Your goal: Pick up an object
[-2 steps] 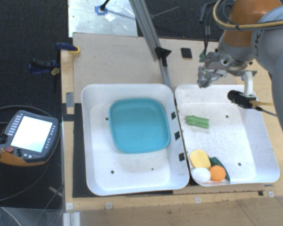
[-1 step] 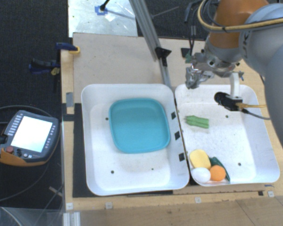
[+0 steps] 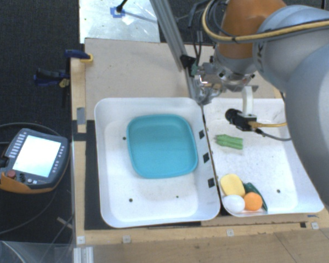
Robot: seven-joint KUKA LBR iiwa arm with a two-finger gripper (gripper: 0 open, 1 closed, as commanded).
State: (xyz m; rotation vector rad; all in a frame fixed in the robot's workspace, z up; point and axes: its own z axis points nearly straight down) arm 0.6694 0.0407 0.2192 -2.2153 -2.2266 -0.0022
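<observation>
In the right bin's (image 3: 296,179) near corner sit 1 white egg (image 3: 234,204), 1 orange ball (image 3: 253,201) and 1 yellow piece (image 3: 232,184). Farther back, 1 green bean pod (image 3: 230,141) lies with its long axis left-right. The left bin (image 3: 112,201) holds 1 teal plate (image 3: 162,146). Whether the gripper (image 3: 208,93), above the far dividing rim, is spread or pressed together cannot be told.

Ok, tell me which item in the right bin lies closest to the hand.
The green bean-like piece, alone mid-bin below the hand; the yellow, white and orange items cluster at the bin's near corner.

A teal plate (image 3: 162,146) is seen in a white bin (image 3: 112,201); green (image 3: 230,141), yellow (image 3: 232,184), white (image 3: 234,204) and orange (image 3: 253,201) objects are seen nearby.
</observation>
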